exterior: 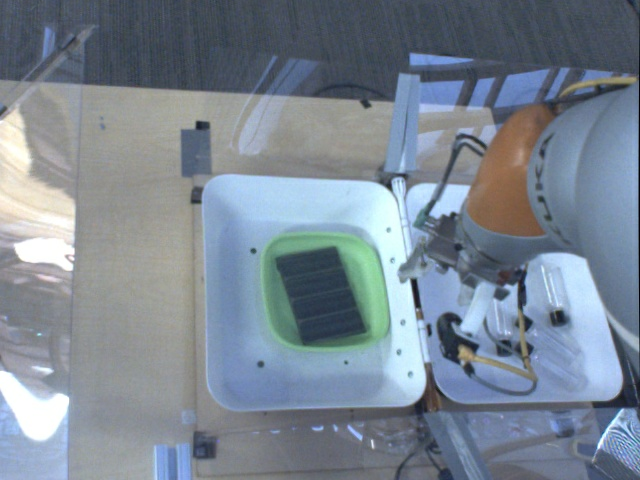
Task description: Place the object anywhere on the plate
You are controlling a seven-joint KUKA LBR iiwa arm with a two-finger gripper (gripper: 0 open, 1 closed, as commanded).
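A dark grey ribbed rectangular block (320, 294) lies flat in the middle of the lime-green plate (277, 268), which sits in the left white bin (230, 268). My gripper (484, 308) hangs over the right white bin (590, 378), to the right of the wall between the two bins and well apart from the block. Its pale fingers (499, 315) stand open with nothing between them. The grey arm with its orange band (505, 183) hides the back of the right bin.
A clear plastic item (555, 298) with a small black dot lies in the right bin, right of the gripper. Another clear piece (555, 361) lies near that bin's front. A grey metal post (403, 128) stands behind the gap between the bins.
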